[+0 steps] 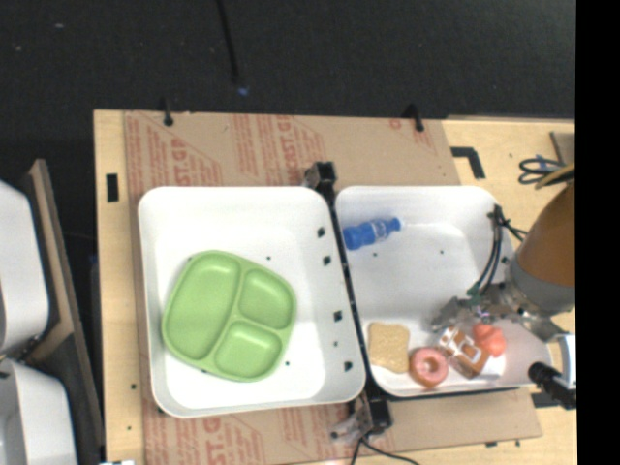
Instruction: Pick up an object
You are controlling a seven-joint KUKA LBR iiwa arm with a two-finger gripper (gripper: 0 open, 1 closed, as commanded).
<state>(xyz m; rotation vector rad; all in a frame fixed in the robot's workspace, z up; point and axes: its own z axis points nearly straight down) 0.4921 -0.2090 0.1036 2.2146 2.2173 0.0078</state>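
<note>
Items: one green tray (pixel 229 316), one blue bottle (pixel 371 232), one donut (pixel 427 366), one bread slice (pixel 388 346); fingers' (pixel 463 335) spread unclear.

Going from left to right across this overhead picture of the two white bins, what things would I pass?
Green plastic divided plate in the left white bin → small blue plastic bottle → tan slice of toy bread → pink toy doughnut → grey gripper of the robot arm.
</note>
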